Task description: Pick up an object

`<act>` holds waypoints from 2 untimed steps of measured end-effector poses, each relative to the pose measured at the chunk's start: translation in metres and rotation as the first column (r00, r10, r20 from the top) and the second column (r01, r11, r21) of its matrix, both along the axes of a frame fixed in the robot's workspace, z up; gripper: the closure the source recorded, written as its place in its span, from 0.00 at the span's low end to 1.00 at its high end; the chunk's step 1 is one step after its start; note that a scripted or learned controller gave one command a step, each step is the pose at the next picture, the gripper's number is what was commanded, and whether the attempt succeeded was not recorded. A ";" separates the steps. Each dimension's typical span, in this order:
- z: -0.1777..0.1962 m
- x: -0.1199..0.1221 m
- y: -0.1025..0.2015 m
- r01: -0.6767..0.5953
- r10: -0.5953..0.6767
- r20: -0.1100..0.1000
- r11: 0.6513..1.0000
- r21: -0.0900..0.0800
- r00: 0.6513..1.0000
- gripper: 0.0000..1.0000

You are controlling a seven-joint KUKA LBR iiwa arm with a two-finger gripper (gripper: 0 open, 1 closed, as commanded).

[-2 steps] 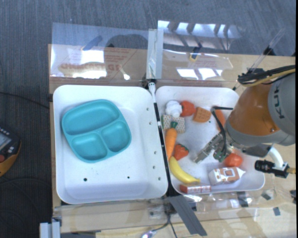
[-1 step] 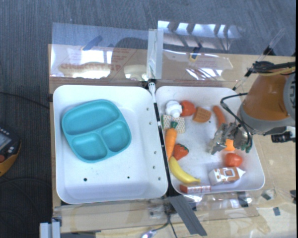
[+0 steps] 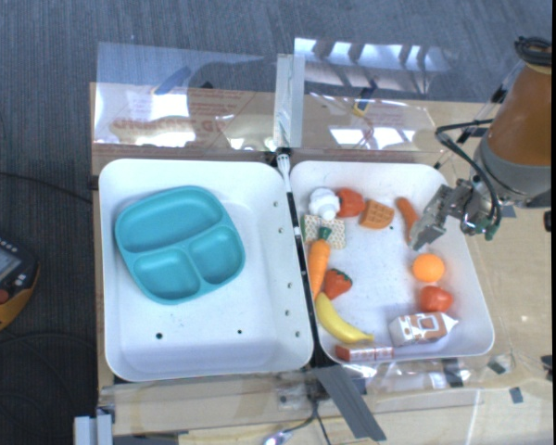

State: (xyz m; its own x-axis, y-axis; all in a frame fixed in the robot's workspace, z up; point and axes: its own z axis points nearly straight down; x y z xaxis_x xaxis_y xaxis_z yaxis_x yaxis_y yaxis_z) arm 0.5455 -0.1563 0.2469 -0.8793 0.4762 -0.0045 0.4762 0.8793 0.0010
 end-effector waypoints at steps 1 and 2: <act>-0.156 -0.009 0.010 -0.421 0.421 0.003 0.907 -0.005 0.907 1.00; -0.156 -0.008 0.010 -0.420 0.420 0.007 0.907 -0.008 0.907 0.00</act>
